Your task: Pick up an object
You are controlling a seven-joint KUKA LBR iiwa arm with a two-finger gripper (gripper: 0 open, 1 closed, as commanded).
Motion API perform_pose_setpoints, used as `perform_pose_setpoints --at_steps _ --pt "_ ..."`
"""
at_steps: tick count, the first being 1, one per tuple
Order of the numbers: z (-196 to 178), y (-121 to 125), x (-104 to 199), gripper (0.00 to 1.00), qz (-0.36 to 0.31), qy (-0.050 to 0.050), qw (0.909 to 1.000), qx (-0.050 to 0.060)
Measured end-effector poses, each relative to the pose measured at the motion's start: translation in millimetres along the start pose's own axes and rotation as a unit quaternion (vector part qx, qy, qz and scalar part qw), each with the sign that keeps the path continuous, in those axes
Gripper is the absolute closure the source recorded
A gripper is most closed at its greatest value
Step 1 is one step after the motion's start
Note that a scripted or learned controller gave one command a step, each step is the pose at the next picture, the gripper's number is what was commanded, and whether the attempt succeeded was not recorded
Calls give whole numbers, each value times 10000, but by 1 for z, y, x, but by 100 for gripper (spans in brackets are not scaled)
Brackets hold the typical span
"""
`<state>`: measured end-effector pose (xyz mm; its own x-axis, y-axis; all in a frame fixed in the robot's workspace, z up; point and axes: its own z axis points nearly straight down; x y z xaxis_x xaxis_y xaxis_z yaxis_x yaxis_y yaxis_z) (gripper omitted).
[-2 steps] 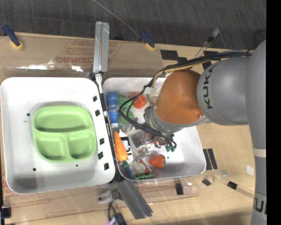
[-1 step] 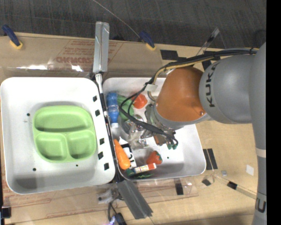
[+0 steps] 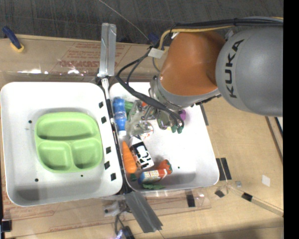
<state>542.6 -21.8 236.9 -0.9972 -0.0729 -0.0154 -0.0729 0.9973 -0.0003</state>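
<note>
Right bin (image 3: 204,153) | jaws (image 3: 150,117) state unclear | beside: blue bottle (image 3: 119,108), carrot (image 3: 129,158), green tray (image 3: 68,141) left

"KUKA" in black letters on the grey arm (image 3: 249,68).

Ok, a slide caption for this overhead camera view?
Grey KUKA arm lowers its claw over the cluttered right white bin; green divided plastic tray sits in the left white bin.
</note>
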Motion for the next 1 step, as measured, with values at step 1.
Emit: perform_pose_setpoints --at_steps 1 --pt "40 -29 -51 100 -657 75 9978 -4"
